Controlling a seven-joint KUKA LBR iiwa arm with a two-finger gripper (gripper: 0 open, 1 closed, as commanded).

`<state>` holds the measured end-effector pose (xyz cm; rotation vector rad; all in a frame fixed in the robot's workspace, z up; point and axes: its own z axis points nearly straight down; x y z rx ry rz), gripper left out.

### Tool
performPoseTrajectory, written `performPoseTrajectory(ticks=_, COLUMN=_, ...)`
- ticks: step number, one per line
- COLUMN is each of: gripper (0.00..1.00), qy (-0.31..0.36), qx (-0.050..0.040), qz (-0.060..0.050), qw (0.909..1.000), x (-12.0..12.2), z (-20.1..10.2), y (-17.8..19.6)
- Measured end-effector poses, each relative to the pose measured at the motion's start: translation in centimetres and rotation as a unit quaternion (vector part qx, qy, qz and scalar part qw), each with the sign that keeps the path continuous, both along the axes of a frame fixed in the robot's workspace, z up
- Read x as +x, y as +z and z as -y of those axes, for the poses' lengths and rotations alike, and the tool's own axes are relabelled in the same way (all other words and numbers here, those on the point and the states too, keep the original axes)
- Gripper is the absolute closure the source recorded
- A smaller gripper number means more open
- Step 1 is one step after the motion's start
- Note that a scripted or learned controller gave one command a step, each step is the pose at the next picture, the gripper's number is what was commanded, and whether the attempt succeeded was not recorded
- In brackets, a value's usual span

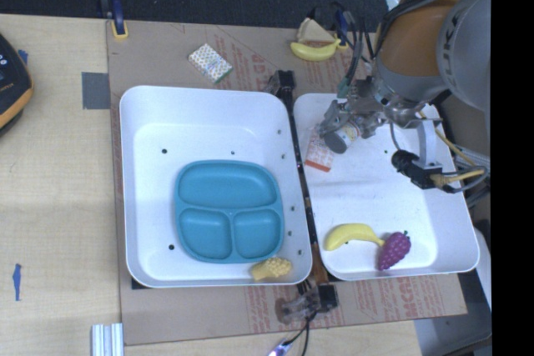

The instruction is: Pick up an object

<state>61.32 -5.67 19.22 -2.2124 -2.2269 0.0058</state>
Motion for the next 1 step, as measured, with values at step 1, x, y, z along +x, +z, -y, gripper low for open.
performPoseTrajectory(ticks=1, gripper=1.0, qy=0.0, qx=0.0, qz=0.0, qw=1.0, x=-4.23, z=-2.72, y=1.42)
